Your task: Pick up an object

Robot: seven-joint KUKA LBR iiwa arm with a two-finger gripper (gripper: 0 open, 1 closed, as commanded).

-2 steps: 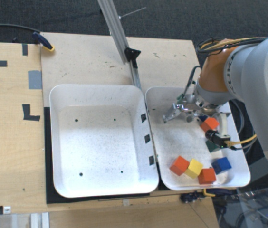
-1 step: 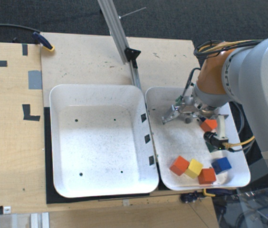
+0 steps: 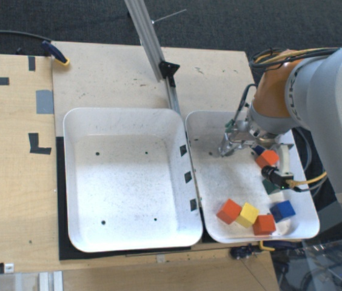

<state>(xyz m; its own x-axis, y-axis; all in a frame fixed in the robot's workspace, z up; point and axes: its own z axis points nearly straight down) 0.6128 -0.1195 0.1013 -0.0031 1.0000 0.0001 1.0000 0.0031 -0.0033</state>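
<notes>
A pale wooden counter (image 3: 13, 180) on dark carpet bears two shallow white bins, and the tool (image 3: 227, 147) hangs low in the right bin (image 3: 219, 180), over bare floor near its far end; whether its tips are apart or together I cannot tell. Nothing sits between them, so the pick is at the approach step. The closest candidate, an orange block (image 3: 267, 157), lies just beside it toward the arm, with orange (image 3: 228, 211), yellow (image 3: 248, 214) and blue (image 3: 283, 210) blocks nearer the camera; the next move calls for shifting over one of these and descending.

Pale wooden bench (image 3: 13, 180), dark carpet floor (image 3: 68, 11)
</notes>
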